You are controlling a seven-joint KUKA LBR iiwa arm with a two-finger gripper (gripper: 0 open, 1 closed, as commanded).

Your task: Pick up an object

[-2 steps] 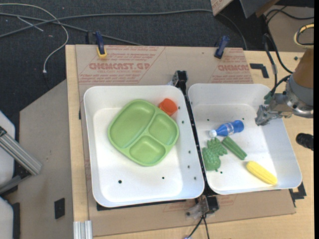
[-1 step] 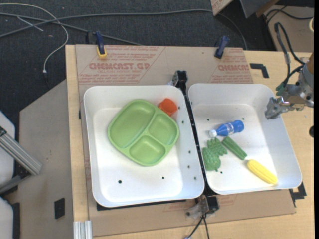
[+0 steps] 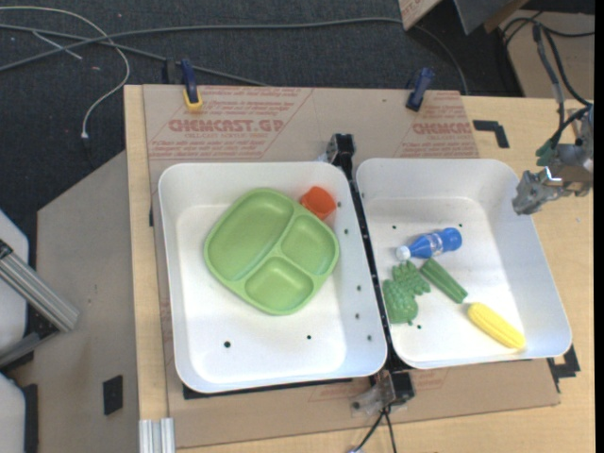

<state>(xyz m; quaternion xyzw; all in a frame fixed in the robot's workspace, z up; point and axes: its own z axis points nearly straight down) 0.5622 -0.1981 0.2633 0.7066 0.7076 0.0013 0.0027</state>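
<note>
The grey two-finger gripper [image 3: 534,192] hung at the far right rim of the right-hand shallow white bin [image 3: 472,179], above its upper right corner and holding nothing that could be seen. Whether it stood released or clenched could not be told at this size.

Every candidate lay to the view's left of the gripper and lower in the picture. Nearest was a small blue-and-white plastic bottle [image 3: 430,244], lying on its side near the bin's middle. Just below it were a dark green cucumber-shaped toy [image 3: 444,280] and, touching or nearly touching that, a knobbly green broccoli-like toy [image 3: 404,294]. A yellow plastic corn cob [image 3: 496,326] lay apart from these, almost straight below the gripper toward the near rim. Well beyond, in the left-hand white bin [image 3: 189,338], sat a pale green three-compartment plastic plate [image 3: 272,250] with a small orange toy [image 3: 319,200] at its upper right edge.

No pick seemed begun. The corn cob looked the soundest choice: isolated, slim, with bare floor all round. A good attempt would probably descend over its middle, closing across its narrow width rather than along it. The crowded green pair risked a glancing, double grab.
</note>
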